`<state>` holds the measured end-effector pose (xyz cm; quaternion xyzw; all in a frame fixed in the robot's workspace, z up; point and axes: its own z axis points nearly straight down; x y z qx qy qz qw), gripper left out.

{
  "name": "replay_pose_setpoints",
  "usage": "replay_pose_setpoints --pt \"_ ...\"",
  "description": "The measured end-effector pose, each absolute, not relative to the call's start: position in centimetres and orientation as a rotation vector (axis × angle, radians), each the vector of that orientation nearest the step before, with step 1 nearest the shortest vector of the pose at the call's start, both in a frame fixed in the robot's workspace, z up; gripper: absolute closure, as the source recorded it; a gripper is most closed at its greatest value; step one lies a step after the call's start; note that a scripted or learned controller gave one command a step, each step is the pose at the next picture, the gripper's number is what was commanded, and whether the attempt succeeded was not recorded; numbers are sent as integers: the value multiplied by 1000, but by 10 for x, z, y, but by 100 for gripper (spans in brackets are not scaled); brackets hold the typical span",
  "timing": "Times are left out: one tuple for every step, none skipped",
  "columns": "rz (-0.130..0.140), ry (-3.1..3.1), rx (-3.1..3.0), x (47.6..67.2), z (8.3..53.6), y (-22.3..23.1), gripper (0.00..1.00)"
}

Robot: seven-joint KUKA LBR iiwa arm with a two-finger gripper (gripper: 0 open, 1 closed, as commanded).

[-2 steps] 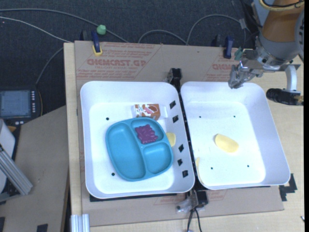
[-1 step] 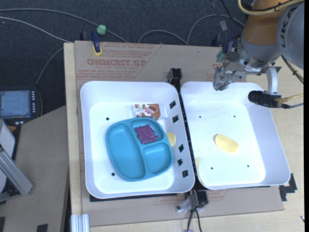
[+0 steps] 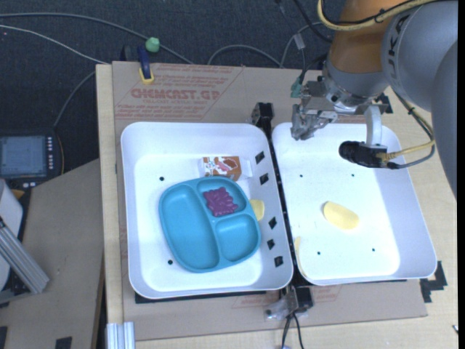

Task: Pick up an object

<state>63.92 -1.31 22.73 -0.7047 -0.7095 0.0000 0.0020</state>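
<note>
The gripper hangs over the far left corner of the right-hand shallow white plastic bin, its fingers pointing down close together with nothing between them; they look nearly closed, and they hold no object. Just to its right, a black cylindrical fitting with a yellow cable juts out on a pale bracket over the same bin. Nearer the camera and a little to the right of the gripper, well apart from it, a pale yellow rounded soft-looking lump lies on the bin floor, untouched.

To the left of the gripper, across the row of black clips where the two bins meet, the left-hand white bin holds a blue plastic divided tray. A purple bumpy cluster rests in one of the tray's compartments. A small brown and white printed packet lies just beyond the tray, and a small yellow piece peeks out at the tray's right edge. Both bins rest on a brown cardboard-covered desk.
</note>
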Motion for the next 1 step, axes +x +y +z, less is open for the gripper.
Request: replay_pose_setpoints --pt "2 -2225 -2212 632 217 40 100"
